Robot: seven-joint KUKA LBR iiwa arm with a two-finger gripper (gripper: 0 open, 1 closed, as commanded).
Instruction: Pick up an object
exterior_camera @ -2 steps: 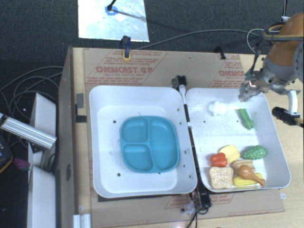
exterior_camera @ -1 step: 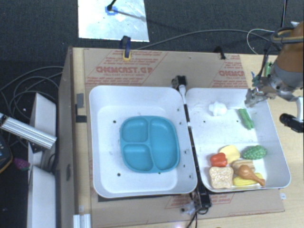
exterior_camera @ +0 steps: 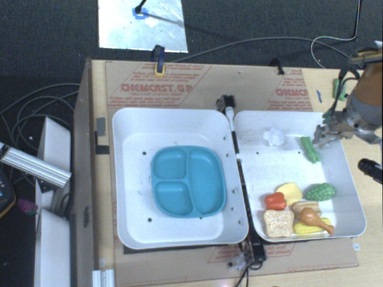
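My gripper (exterior_camera: 325, 135) hangs over the far right part of the right bin (exterior_camera: 353, 187), on the grey arm with its orange band that comes in from the right. Just left of and below it a long green pod (exterior_camera: 310, 149) lies on the bin floor; whether they touch I cannot tell. A small white lump (exterior_camera: 274, 137) rests further left. Near the front wall sits a cluster: a red pepper (exterior_camera: 275, 201), a yellow piece (exterior_camera: 289, 191), a bumpy green piece (exterior_camera: 319, 191), a tan cracker (exterior_camera: 279, 222) and a brown drumstick (exterior_camera: 312, 216).
The left bin (exterior_camera: 128, 160) holds a blue divided plate (exterior_camera: 188, 181). A black clip (exterior_camera: 227, 104) sits where the two bins meet at the back. Cables run across the dark floor beyond the bench, and a metal rail (exterior_camera: 36, 165) lies at the left.
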